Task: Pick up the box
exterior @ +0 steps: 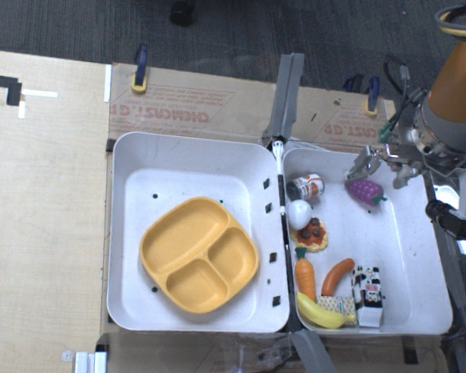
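At the near edge of the right bin (434, 267) a banana (317, 313) lies along the front wall, with a patterned cracker-like piece (336, 305) touching it just behind; beside these, in the front right part of the bin, stands the box (368, 295), a small carton with a black-and-white cow pattern, its pale end toward the front wall; a carrot (305, 279) and a sausage (337, 275) lie just to its left, apart from each other; farther back sits a small pizza slice (312, 235), then a white egg (298, 213) touching it near the divider, then a small can (307, 186) tipped on its side. In the left bin (132, 213) a yellow divided plate (200, 255) with three compartments rests at a slant across the floor. At the far right of the right bin a purple bunch of grapes (365, 191) lies near the back wall; the gripper (383, 165) hangs just above and behind it, well apart from the box, and whether its fingers are spread or closed cannot be told; nothing is seen between them. Beyond the bins a cardboard sheet (200, 105) covers the bench, held by blue clamps (139, 70).
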### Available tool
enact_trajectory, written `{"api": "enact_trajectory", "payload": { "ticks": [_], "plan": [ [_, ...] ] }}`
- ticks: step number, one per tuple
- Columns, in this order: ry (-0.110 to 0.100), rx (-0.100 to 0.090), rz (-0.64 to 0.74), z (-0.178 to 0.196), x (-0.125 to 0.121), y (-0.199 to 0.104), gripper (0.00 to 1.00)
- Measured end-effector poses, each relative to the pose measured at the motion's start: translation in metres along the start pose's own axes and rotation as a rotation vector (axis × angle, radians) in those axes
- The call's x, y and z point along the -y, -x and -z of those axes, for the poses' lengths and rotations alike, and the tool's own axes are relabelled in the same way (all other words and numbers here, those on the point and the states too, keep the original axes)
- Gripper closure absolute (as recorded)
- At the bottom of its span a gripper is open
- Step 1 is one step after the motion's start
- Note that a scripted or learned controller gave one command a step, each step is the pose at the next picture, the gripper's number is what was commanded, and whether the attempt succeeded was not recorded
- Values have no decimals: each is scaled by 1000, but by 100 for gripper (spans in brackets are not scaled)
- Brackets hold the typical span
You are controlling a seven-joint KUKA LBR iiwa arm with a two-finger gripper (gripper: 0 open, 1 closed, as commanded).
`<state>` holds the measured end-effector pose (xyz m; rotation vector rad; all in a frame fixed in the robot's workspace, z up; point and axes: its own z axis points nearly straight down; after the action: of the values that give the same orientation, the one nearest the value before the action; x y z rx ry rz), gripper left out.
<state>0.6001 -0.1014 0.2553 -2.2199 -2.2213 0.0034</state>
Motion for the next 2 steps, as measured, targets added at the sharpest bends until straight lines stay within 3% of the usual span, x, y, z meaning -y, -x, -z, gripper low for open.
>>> {"api": "enact_trajectory", "payload": {
  "ticks": [1, 2],
  "plan": [
    [-1, 0, 14, -109, -32, 44, 0],
    [0, 0, 4, -157, -8, 76, 0]
  ]
}}
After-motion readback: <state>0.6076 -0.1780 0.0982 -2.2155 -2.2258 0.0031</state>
